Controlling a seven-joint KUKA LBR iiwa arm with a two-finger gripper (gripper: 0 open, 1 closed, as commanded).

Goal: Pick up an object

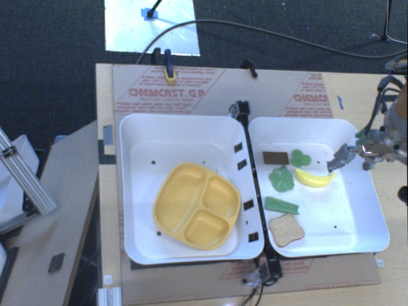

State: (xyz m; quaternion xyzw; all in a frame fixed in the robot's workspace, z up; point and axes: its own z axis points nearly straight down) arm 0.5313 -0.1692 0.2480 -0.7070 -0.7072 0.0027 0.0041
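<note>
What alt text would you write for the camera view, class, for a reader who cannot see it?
The robot's hand hangs over the right bin, just right of a banana. That bin also holds two green leafy pieces, a brown block, a green bean and a bread slice. The left bin holds a yellow divided tray.

Grey metal pincer (336,163) w/ green patch, thin cables looping above, orange bit behind.

Even overhead light, soft shadows; glare on the metal sheet (152,16) up top; white bins (191,132) slightly washed out.
</note>
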